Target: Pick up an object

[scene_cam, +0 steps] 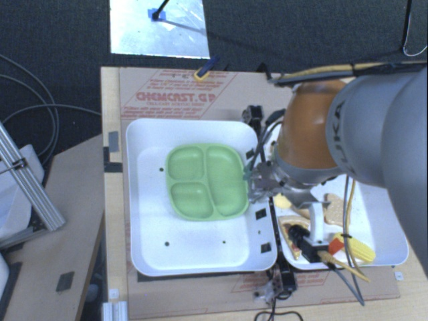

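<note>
Though no target is named, green plate [205,181] at frame centre, in left bin [144,246], looks light, stiff, slick; take by raised right rim. Toys [348,246] heaped lower right in right bin [398,249]. Gripper [257,182] beside plate rim; opening impossible to tell.

The arm [348,132] hides most of the right bin [394,246].
</note>
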`<state>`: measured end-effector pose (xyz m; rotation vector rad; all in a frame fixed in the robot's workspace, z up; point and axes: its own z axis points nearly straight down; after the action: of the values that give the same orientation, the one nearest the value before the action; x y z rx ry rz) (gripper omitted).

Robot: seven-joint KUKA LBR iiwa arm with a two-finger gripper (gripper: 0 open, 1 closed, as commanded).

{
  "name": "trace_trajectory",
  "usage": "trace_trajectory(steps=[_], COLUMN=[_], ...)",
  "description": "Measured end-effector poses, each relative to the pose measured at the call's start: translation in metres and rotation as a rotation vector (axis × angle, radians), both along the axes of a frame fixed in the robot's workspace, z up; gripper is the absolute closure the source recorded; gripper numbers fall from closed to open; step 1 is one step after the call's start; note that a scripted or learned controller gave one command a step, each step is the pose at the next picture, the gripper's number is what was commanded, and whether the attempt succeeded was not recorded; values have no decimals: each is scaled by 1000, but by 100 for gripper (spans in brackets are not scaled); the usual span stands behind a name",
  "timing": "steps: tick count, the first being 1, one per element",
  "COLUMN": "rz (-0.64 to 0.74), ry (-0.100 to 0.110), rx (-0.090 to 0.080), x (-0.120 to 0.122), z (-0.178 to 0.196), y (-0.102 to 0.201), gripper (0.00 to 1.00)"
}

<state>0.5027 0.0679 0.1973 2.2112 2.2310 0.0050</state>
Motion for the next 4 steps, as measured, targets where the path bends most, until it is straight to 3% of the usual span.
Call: trace_trajectory(steps=[1, 2, 3, 4], rz=[2, -1, -10, -3], ry=[5, -20, 2, -9], rx=[1, 3, -2, 3], x=[-15, 79, 32, -17], z=[-17, 145, 157, 250], y=[70, 93, 43, 40], gripper=[100, 100, 100, 100])
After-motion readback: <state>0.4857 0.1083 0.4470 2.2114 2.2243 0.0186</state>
